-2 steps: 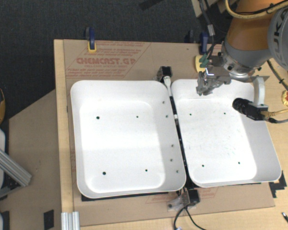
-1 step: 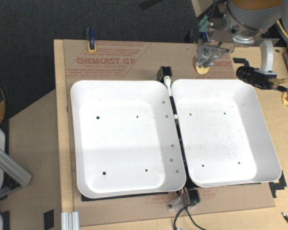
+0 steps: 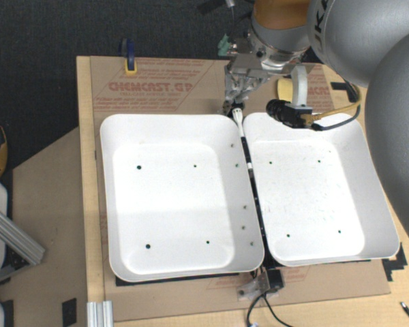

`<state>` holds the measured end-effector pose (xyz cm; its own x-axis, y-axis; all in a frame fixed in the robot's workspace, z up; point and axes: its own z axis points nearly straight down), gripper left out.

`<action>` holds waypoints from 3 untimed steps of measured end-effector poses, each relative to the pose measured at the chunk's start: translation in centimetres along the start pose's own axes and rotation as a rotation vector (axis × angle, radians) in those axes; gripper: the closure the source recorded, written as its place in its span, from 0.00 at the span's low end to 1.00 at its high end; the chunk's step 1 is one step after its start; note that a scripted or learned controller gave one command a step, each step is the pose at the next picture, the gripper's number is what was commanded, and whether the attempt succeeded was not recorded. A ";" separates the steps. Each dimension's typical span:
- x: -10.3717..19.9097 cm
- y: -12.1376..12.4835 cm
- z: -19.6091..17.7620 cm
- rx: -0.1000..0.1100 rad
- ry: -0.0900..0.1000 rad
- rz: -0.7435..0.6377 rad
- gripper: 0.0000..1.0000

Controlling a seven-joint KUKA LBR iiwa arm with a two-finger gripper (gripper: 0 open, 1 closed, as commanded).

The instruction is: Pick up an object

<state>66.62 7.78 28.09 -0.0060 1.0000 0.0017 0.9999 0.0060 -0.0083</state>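
Observation:
My gripper hangs at the far edge of the bench, just above the gap where the two white bins meet. A thin dark stick with a white upper end lies along the inner rim of the left bin. Its top end sits right under the gripper. Whether the gripper touches the stick cannot be made out. The right bin lies under the grey arm, whose orange band is at the top of the view.
Both bins rest on a brown board with red lettering. A blue and yellow clamp stands at its far left. A black part with a cable hangs over the right bin's far rim. Metal rails lie at the left.

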 end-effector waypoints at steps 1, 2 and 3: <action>-12.3 -1.4 1.0 -0.005 -0.006 0.018 1.00; -12.0 -1.8 -1.3 -0.013 -0.003 0.007 1.00; -12.7 -3.6 -4.7 -0.015 -0.003 0.007 1.00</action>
<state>63.11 -4.96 32.82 0.0012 1.0000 -0.0012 1.0000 -0.0012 0.0065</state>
